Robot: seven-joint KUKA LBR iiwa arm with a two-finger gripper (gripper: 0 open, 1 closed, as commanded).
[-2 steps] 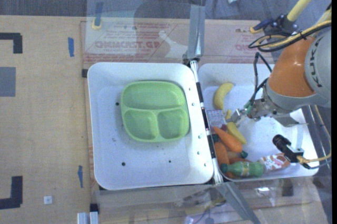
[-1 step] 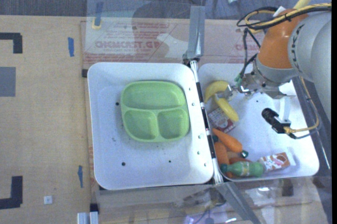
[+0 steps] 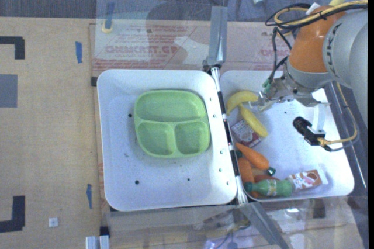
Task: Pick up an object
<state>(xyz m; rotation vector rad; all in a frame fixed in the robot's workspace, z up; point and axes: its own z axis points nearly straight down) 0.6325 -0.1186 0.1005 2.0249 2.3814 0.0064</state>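
Note:
The right bin (image 3: 336,169) holds a yellow banana (image 3: 248,110) near its upper left, a small red-and-white packet (image 3: 245,132) below it, two orange carrots (image 3: 251,157), a green bottle (image 3: 270,187) and a red-and-white carton (image 3: 304,180) along the front. My gripper (image 3: 263,100) reaches down from the orange wrist band (image 3: 310,49), its tip right at the banana's upper right end. The fingers are too small and blurred to read.
The left bin (image 3: 114,180) holds a green three-compartment tray (image 3: 172,123). A metal divider (image 3: 217,43) runs between the bins at the back. A black cable part (image 3: 307,128) hangs over the right bin. Cardboard lies left of the bins.

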